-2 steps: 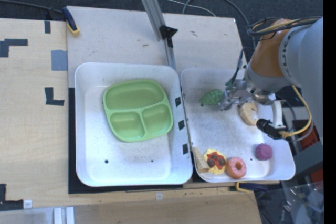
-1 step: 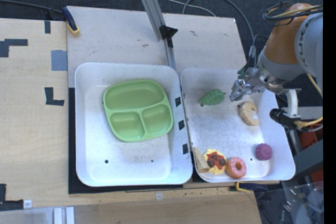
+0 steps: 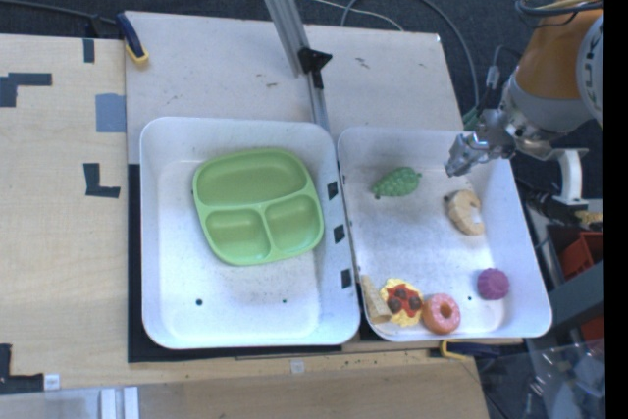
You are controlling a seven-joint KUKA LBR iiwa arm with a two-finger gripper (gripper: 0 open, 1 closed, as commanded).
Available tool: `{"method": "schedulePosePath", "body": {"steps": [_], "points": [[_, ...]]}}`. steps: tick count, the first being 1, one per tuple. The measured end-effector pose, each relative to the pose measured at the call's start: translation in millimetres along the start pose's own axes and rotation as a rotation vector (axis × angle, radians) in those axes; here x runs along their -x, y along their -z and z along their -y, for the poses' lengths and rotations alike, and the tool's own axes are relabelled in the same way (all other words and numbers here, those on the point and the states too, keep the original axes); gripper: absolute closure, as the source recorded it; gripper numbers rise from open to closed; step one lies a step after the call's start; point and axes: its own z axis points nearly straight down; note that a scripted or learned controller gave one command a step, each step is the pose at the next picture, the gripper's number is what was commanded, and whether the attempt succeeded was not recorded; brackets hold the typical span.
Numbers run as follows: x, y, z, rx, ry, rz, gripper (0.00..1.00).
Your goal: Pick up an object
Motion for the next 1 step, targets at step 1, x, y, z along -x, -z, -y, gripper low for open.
{"method": "schedulePosePath", "body": {"steps": [1], "points": [[-0.3,52.5,-1.3,0.002,0.001,0.000,1.00]]}}
